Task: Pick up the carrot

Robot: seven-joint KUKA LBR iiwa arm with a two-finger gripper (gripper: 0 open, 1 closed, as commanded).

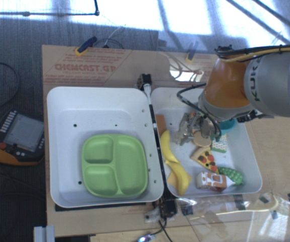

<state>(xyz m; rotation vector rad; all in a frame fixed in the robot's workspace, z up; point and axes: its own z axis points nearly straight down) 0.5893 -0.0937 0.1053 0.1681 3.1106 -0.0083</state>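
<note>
— How do the fingers (185, 131) stand?

— Spread, as far as the slanted view lets me judge: two metal prongs with a gap, nothing between them. The gripper (194, 131) hangs low in the right bin (250, 155), towards its far half.

— And the carrot?

— The carrot (160, 123) lies to the left of the fingers, close but apart from them. It is a short orange piece lying lengthwise along the right bin's left wall. Its near end is just at the far tip of the banana (175, 166).

— What else is around the fingers?

— A pizza slice (205, 159) is just nearer than they are. A small white and green piece (219, 145) sits to its right. Further out, near the bin's near right corner, there is a boxy brown and white toy (211, 181) with a green leafy thing (231, 175) touching it.

— Anything hard to read?

— The wrist and its orange band (225, 87) cover the bin's far right part. A teal object (228, 124) peeks out beneath it, mostly hidden. Cables blur the fingers' outline. The carrot's shape is too small and dim to tell which end is which.

— And the other side?

— The left bin (64, 110) holds a green divided plate (115, 165). Both bins rest on the counter (84, 67).
</note>
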